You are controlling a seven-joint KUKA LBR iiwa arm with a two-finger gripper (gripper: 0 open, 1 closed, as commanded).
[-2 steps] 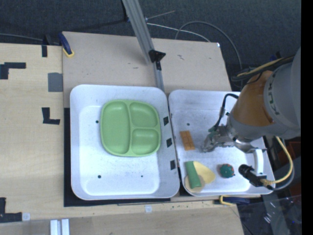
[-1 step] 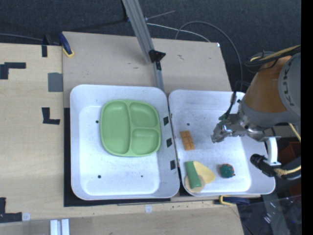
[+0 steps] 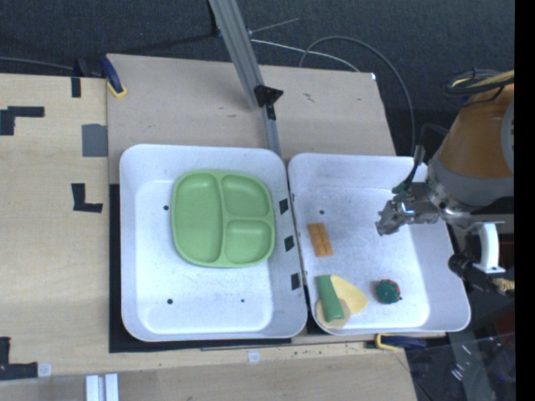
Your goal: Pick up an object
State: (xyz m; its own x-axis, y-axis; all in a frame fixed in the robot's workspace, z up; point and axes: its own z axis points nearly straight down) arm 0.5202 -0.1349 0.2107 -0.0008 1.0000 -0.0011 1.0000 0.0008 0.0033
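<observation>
Camera view: the tool [image 3: 391,220], its state unclear, hovers in the right bin [image 3: 443,312], well apart from the green-red ball [image 3: 386,291].

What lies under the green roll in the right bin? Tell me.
A yellow piece lies under the green roll, sticking out to its right. The part beneath the roll is covered.

Green divided plate [image 3: 223,218] in left bin [image 3: 138,307]; orange block [image 3: 320,239], green cylinder [image 3: 329,299], small ball [image 3: 386,291] in right bin [image 3: 351,170].
</observation>
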